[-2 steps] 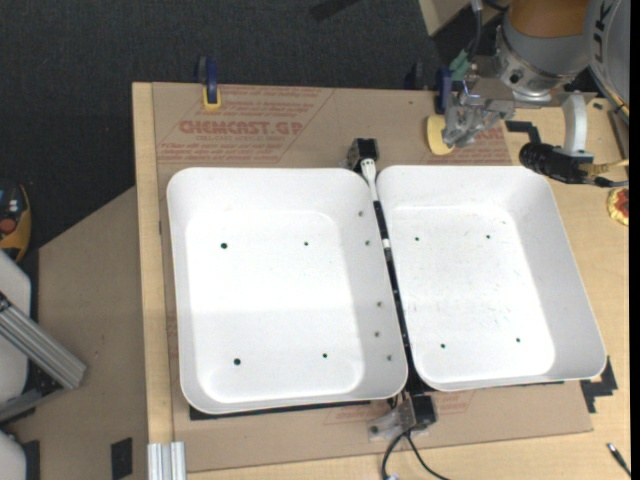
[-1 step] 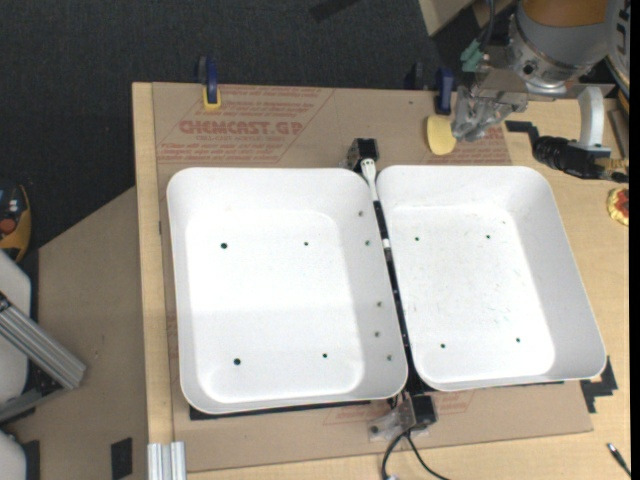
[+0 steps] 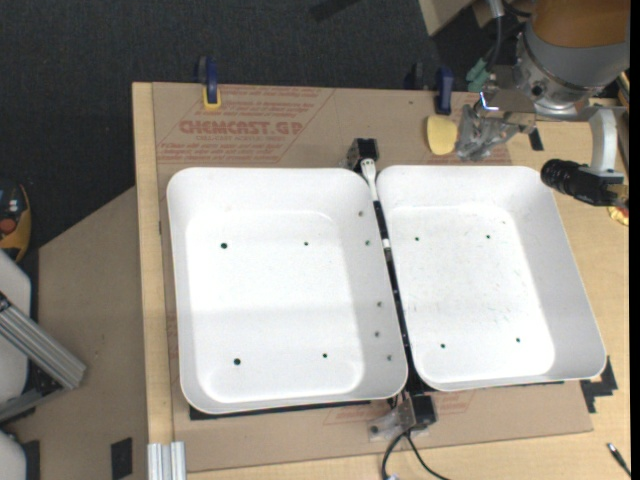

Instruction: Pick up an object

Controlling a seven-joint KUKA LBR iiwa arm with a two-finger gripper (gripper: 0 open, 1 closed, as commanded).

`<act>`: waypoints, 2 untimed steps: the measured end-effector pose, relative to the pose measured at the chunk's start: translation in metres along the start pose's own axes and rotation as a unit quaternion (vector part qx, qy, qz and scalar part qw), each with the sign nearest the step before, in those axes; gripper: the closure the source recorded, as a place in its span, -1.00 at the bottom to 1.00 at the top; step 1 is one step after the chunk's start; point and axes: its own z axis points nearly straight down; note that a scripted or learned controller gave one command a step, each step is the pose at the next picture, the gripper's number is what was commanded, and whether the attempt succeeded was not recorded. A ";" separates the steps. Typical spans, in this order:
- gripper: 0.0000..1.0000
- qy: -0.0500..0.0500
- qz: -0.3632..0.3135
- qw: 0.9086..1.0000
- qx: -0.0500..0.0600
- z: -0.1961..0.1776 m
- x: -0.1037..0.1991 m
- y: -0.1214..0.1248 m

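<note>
A small pale-yellow object (image 3: 440, 135) sits just beyond the far edge of the right bin (image 3: 560, 268), over the cardboard. My gripper (image 3: 481, 140) hangs at the top right, below the orange band of the arm (image 3: 578, 8). It is directly to the right of the yellow object and touches or nearly touches it. From this angle I cannot tell whether the object is held or only beside the gripper. The left bin (image 3: 200, 268) and the right bin show bare white floors with a few dark dots.
Both bins rest on a cardboard sheet (image 3: 250, 123) clamped at the back by blue clamps (image 3: 208, 71). A black clip (image 3: 362, 152) joins the bins at the far seam. A black cylindrical part (image 3: 575, 178) juts over the right bin's far right corner.
</note>
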 end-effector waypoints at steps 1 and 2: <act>1.00 0.001 -0.004 1.000 0.002 0.085 0.111 0.023; 1.00 -0.002 0.005 1.000 -0.001 0.046 -0.004 -0.009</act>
